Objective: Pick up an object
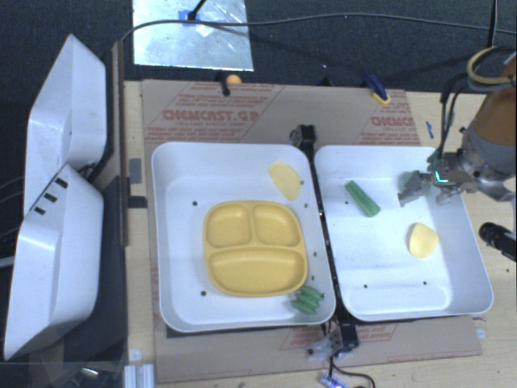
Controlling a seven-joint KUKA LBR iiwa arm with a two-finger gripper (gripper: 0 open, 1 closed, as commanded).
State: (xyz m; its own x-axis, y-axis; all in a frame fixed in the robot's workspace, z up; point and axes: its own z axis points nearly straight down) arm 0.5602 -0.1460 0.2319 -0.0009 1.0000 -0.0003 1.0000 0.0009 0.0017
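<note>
The desk, covered by a brown cardboard sheet with red lettering, is taking up the middle of the frame and carrying two shallow white plastic bins side by side. The left bin is holding a yellow plastic divided tray with three compartments at its centre, a pale yellow oval piece toward its upper right corner, and a small green ridged object lying just beside the tray's lower right corner. The right bin is holding a green cylindrical stick near its upper left area and a pale yellow rounded lump toward its right side.

The grey arm with the orange band is reaching in from the right edge of the frame, and its end effector is hanging over the upper right part of the right bin, between the green stick and the bin's right wall and just above the yellow lump in the picture. Whether its fingers are spread or pressed together is too blurred to tell, and nothing is visibly sitting between them.

Judging by this, the task is standing at an early stage: every object is lying on a bin floor, none lifted. What is left appears to be the whole grasp, meaning settling over one object, most likely the nearby green stick or yellow lump, closing on it and raising it clear.
</note>
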